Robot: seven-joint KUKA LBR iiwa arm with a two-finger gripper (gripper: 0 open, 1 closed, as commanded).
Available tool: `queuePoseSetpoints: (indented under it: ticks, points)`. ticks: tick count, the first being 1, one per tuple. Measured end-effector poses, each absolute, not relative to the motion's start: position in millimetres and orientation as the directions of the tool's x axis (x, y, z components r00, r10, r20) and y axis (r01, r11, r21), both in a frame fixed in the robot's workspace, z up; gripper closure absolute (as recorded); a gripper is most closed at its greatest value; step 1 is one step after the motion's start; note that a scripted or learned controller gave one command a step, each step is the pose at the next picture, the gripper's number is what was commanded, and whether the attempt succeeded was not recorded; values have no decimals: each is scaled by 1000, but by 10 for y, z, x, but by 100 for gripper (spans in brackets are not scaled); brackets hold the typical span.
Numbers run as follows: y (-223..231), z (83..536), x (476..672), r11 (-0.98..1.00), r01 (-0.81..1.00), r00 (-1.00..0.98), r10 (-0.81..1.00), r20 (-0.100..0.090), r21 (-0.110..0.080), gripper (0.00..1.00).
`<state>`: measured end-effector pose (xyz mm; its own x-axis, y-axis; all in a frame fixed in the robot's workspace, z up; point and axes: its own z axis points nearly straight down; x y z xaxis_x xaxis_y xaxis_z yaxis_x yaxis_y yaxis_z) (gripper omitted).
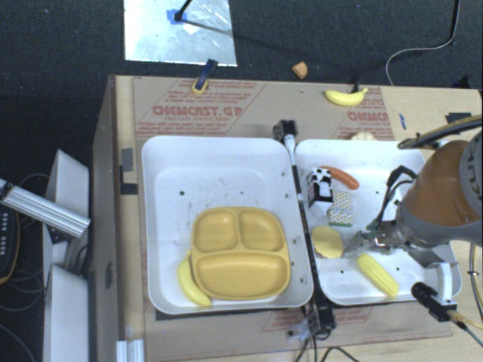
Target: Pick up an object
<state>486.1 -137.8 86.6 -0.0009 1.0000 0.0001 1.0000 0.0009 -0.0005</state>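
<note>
The right bin (355,148) holds a flat yellow round piece (327,241), a yellow corn cob (377,274), a green-and-white checkered block (341,210), a black-and-white toy (321,185) and an orange sausage shape (341,176). My gripper (356,243) is low in this bin. It sits just right of the yellow round piece and just above-left of the corn cob. The orange and grey wrist (441,198) hides the bin's right part. I see nothing lifted off the bin floor.
The left bin (219,145) carries a yellow divided plate (240,251) with a banana (191,281) at its lower left. Behind the bins, a second banana (346,96) lies on the cardboard. A divider ridge (300,217) separates the bins.
</note>
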Motion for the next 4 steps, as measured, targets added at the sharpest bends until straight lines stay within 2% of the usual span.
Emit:
queuePoseSetpoints:
  ticks: [1,2,3,4]
  points:
    - [-1376,970,4872,2,1000,-2,1000,0,2,100]
    - [-1691,1950,4876,0,1000,0,1000,-2,5,100]
    - [-1687,1944,4873,1,1000,-1,1000,-1,3,0]
    - [-1167,1485,4870,3,1000,-3,1000,0,1,0]
